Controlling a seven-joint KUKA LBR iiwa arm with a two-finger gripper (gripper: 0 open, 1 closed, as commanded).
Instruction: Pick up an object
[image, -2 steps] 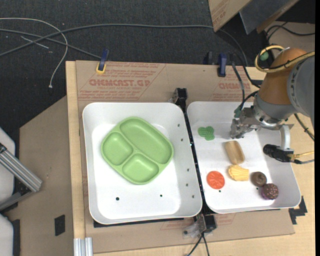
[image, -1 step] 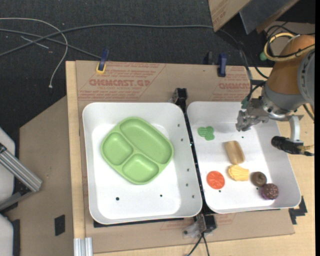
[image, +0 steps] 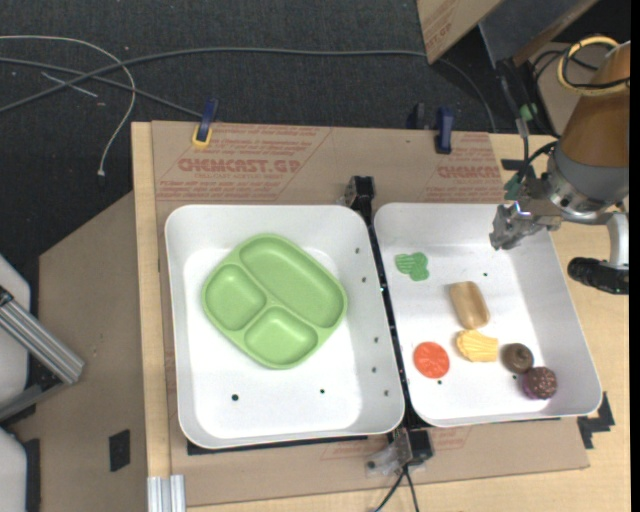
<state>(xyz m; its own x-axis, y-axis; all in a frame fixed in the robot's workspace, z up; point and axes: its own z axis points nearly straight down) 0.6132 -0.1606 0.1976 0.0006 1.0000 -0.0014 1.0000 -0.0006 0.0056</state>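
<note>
The right bin holds several small toy foods. A green leafy piece lies near its left wall. A tan bread roll sits in the middle, with a yellow piece just below it. An orange-red round piece lies to the lower left. A brown doughnut and a dark purple piece sit at the lower right. My gripper hangs over the bin's upper right part, apart from all of them, with nothing seen between its tips.
The left bin holds a green divided plate. Blue clamps pin the cardboard at the back edge. A black fitting sits between the bins at the back. Cables run across the dark floor beyond.
</note>
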